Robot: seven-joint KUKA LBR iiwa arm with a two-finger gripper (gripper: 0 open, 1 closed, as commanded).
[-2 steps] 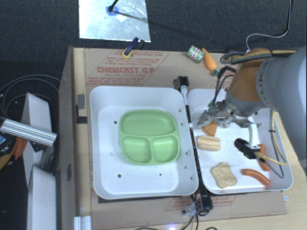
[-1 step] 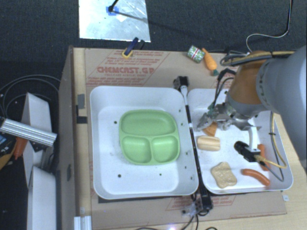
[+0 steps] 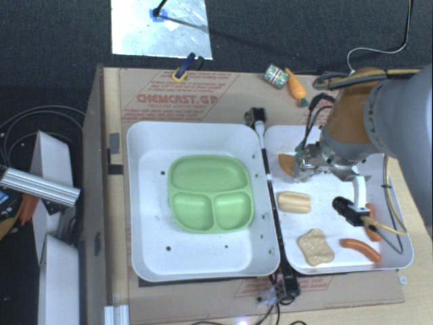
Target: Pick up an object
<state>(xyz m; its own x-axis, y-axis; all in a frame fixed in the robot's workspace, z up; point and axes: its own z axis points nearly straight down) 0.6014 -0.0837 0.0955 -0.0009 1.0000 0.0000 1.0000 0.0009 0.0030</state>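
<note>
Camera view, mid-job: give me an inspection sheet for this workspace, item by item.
Surface: cardboard-covered bench bearing two white bins, left bin and right bin.
Job's things: in the right bin, a pale roll, beige lumpy piece, orange-red sausage, orange-brown piece by the arm.
Clutter: green divided tray in the left bin; toy carrot and small can on the cardboard.
Gripper: gripper low over the right bin's upper left; fingers unclear.
Cables: black cables at left.
Surroundings: dark carpet, foil sheet.
</note>
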